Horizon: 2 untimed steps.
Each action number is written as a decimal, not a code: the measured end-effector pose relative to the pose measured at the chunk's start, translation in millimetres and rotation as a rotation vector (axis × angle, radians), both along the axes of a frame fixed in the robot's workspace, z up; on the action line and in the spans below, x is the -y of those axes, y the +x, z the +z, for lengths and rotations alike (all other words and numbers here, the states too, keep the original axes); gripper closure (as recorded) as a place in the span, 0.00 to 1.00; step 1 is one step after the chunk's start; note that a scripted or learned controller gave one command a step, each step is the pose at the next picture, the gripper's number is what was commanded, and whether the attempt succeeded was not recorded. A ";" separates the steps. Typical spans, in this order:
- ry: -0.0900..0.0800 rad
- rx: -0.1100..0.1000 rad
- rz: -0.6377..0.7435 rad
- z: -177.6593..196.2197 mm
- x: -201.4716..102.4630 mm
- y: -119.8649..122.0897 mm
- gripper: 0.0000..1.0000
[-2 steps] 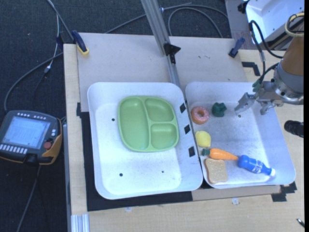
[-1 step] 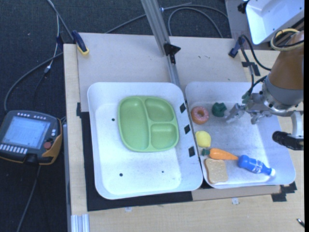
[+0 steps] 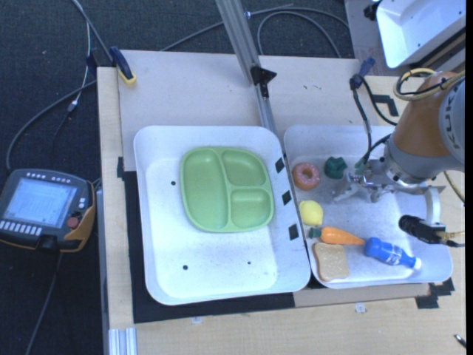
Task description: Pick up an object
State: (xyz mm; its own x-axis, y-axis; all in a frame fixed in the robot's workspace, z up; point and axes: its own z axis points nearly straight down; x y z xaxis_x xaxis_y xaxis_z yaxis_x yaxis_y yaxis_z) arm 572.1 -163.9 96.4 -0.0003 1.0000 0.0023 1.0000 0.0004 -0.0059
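Low over the right bin (image 3: pixel 443 268), the hand (image 3: pixel 353 191) sits at the end of the grey arm (image 3: pixel 425 135), which comes in from the right edge and angles down and leftward, its orange band showing just above the wrist. The metal fingers point toward the left, into the upper middle of the bin, and they look parted, though their tips are small and blurred. Nothing shows between them, so the hand is released and grasping no object. It lies just beside a dark green toy (image 3: pixel 335 167), which sits slightly up and to its left; whether the two touch cannot be told.

A pink doughnut (image 3: pixel 305 174) lies near the bin's upper left corner, left of the green toy. Below it rests a yellow lemon (image 3: pixel 312 213), close to the bin's left wall. Farther down, an orange carrot (image 3: pixel 341 236) lies on its side, and beneath it a slice of bread (image 3: pixel 332 262) sits in the lower left corner. A blue bottle (image 3: pixel 389 252) with a white cap lies tilted along the lower part of the bin, right of the carrot.

The left bin (image 3: pixel 166 272) carries a green divided plate (image 3: pixel 226 189) with three compartments. Both bins stand on the pale worktop (image 3: pixel 185 87).
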 end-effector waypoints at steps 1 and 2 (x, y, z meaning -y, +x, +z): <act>-0.001 0.005 0.000 -10.9 -0.6 0.7 0.00; -0.005 0.012 0.000 2.3 0.8 2.5 1.00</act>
State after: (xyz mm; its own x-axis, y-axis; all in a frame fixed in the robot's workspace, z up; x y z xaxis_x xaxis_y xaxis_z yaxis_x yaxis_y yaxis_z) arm 574.6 -164.7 98.7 0.0001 1.0000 -0.0026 1.0000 -0.0001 0.0060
